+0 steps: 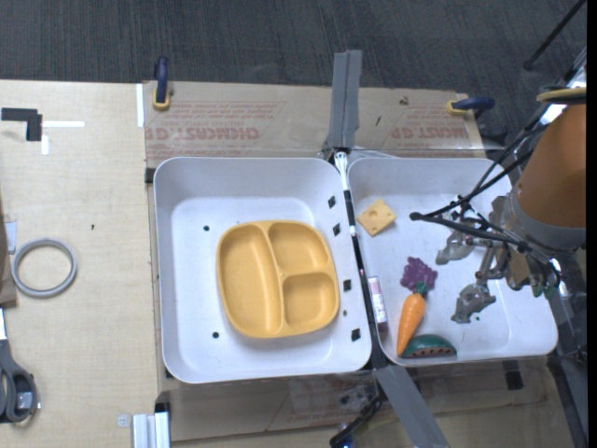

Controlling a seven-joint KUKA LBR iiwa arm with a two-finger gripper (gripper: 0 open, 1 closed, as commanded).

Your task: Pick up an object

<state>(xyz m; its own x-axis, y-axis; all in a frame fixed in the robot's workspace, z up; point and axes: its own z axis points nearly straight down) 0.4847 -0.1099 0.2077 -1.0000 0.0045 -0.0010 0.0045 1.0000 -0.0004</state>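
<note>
You see pale wooden bench (75, 343) under dark carpet floor (233, 17) | two-finger gripper (464, 278) at 3 o'clock, fingers spread, pinching nothing | grey tape roll (41, 267) at 9 o'clock

- The scene is evenly and brightly lit from overhead; no single strong lamp direction stands out.
- The two white bins (173, 250) reflect the most light and look near overexposed on their floors, with faint grey shading along the rims.
- The yellow divided plate (278, 278) casts a soft, thin shadow toward 6 o'clock.
- The gripper (466, 278) throws a pale, diffuse shadow on the bin floor below it.
- The dark floor toward 12 o'clock stays dim and shows fine grain.
- The orange arm part (560, 175) at 3 o'clock appears soft and out of focus.
- The focus is moderate; the small print on the cardboard (224, 124) is legible but fuzzy.
</note>
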